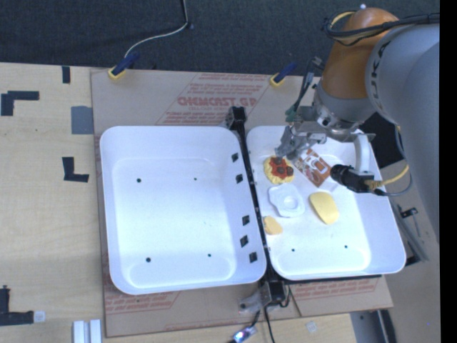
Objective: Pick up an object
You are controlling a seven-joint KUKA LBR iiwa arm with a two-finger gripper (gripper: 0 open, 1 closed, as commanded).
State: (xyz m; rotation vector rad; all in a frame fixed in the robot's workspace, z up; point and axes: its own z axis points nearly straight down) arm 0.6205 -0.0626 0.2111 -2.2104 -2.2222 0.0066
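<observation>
My gripper [291, 146] hangs low over the back of the right bin [371, 256], just above a yellow and red toy pizza [278, 170]. Beside it to the right lies a red and white packet [313, 168]. In front of these sit a white fried-egg toy [285, 202], a yellow wedge [325, 208] and a small yellow piece [272, 225] near the divider. I cannot see how the fingers stand, and nothing shows between them.
The left bin [143, 263] lies beside the right one, with a black clipped divider [246, 191] between them. Both rest on a cardboard sheet [200, 98] on the wooden bench. The arm's grey body and orange band fill the upper right.
</observation>
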